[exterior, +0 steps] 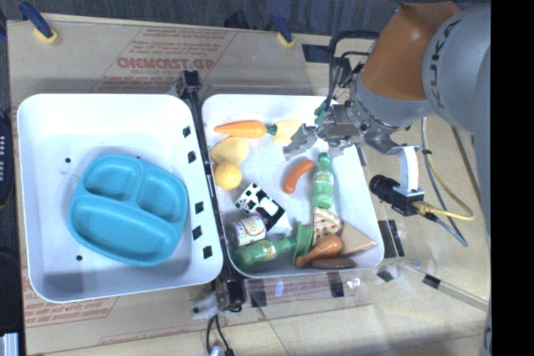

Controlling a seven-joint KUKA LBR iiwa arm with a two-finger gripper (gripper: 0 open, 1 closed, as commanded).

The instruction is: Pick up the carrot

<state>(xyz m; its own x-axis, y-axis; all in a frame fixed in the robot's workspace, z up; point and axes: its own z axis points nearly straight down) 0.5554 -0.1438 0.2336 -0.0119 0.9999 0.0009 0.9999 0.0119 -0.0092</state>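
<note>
The carrot (240,128) lies flat near the far wall of the right bin (367,213), beside 2 lemons (229,162). It looks a light, stiff, smooth toy, best pinched across its thick middle. The gripper (313,136) hovers to its right, fingers apart and holding nothing
</note>
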